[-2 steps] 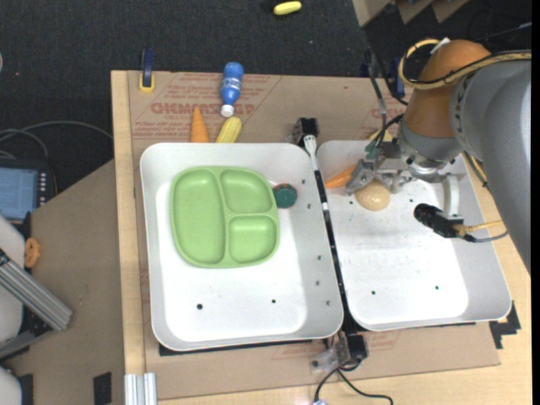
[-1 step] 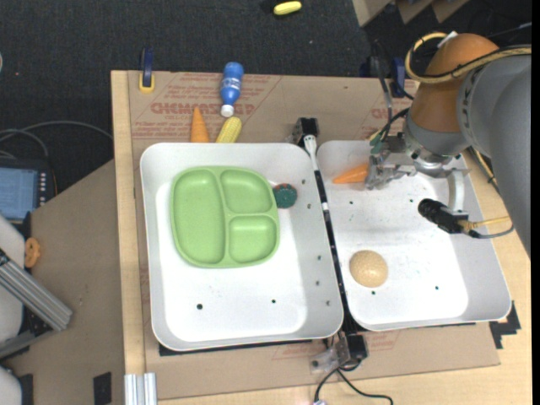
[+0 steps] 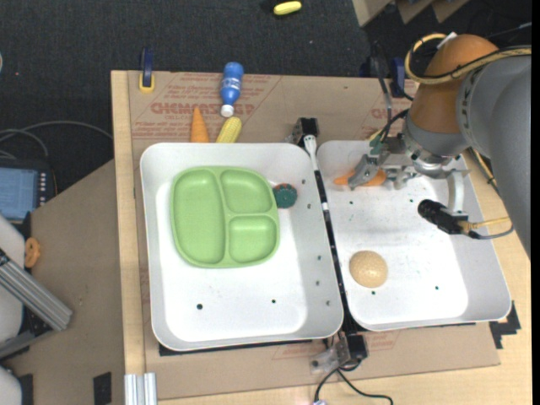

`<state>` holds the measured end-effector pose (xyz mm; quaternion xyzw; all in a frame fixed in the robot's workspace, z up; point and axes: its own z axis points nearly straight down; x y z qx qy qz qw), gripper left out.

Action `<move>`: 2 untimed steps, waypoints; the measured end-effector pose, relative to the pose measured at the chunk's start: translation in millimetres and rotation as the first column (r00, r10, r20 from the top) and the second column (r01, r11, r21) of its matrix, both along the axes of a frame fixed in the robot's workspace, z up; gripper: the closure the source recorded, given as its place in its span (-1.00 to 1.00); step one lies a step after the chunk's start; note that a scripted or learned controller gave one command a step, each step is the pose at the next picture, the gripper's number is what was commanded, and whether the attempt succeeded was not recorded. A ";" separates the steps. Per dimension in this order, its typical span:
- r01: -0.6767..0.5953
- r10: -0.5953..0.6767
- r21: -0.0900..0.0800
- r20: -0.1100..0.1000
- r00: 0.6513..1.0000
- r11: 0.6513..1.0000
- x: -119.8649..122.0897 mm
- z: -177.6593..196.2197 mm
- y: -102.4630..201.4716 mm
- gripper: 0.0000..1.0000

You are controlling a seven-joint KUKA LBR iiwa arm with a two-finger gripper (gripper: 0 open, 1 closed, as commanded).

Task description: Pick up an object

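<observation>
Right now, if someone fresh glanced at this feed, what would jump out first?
Probably the green divided plate filling much of the left bin, with a small teal object at its right edge. Next, the gripper low over the right bin's far corner by a small orange piece, and a tan ball nearer the front.

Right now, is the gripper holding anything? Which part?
Cannot tell. The gripper is low at the back of the right bin, on a small orange piece, but no grasp on it is visible.

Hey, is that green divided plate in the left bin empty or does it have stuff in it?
Empty: all three compartments of the green plate show bare green.
</observation>
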<state>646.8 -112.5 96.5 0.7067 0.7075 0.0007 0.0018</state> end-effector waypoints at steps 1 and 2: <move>0.001 -0.001 0.003 -0.006 1.000 1.000 -42.8 38.6 20.3 -1.00; 0.001 -0.001 0.007 -0.017 1.000 1.000 19.1 -9.6 15.3 -1.00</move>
